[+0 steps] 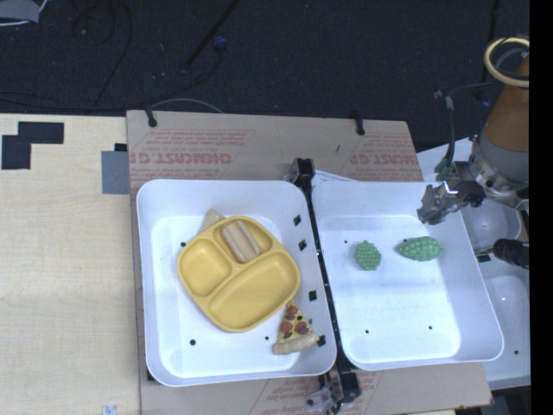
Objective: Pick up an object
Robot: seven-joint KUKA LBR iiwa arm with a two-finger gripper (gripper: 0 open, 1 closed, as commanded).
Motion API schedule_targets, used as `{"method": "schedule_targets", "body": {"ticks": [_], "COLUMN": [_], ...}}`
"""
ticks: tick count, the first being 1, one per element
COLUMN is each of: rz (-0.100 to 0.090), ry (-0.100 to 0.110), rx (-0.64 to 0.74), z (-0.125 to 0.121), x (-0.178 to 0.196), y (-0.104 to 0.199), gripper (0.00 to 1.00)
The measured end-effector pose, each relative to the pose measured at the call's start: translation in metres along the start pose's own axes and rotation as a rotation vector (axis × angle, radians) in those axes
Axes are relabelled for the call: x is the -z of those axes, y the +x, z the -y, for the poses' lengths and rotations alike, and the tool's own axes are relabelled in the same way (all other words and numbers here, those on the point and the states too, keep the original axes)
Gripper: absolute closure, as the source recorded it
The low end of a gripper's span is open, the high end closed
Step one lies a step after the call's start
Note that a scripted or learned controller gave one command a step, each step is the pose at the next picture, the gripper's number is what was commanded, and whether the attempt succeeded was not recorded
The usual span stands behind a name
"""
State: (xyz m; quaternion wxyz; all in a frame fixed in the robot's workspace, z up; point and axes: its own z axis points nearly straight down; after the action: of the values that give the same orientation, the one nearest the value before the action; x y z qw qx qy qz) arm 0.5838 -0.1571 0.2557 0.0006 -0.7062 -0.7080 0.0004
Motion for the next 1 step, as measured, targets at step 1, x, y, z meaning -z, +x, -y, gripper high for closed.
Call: {"method": "schedule_targets", "body": {"ticks": [1], "rz": [-0.002], "ry": [0.002], "rx": [0.002], "z": [0.0033], "x": [0.002], "y": [0.0536], "gripper": [1.0]}}
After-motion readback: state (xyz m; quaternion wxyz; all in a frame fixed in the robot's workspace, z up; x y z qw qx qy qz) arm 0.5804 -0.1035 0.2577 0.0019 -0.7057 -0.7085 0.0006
